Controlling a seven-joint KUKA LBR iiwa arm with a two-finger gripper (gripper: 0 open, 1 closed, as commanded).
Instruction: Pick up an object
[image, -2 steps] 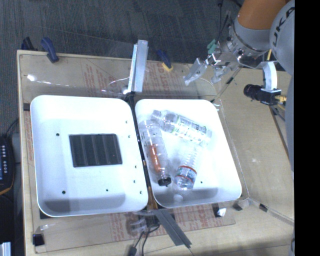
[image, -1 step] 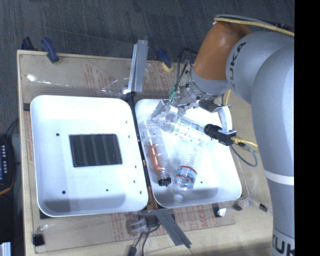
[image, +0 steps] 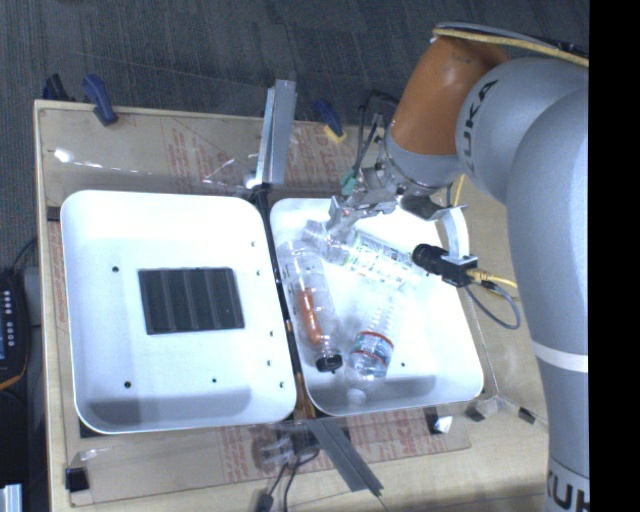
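Note:
The right bin (image: 455, 350) holds three clear plastic bottles. One with amber contents and a black cap (image: 312, 305) lies along the bin's left wall. A small water bottle with a blue label (image: 372, 352) lies near the front. A third clear bottle (image: 372, 260) lies across the back of the bin. My gripper (image: 343, 218) hangs low over the back left part of this bin, right at the left end of that third bottle. The glare and the clear plastic hide whether anything is held.
The left bin (image: 100, 250) holds a flat black ridged panel (image: 190, 299). A metal divider post (image: 276, 130) stands behind the seam between the bins. A black cable plug (image: 440, 262) and yellow wire hang from the wrist over the right bin's right side.

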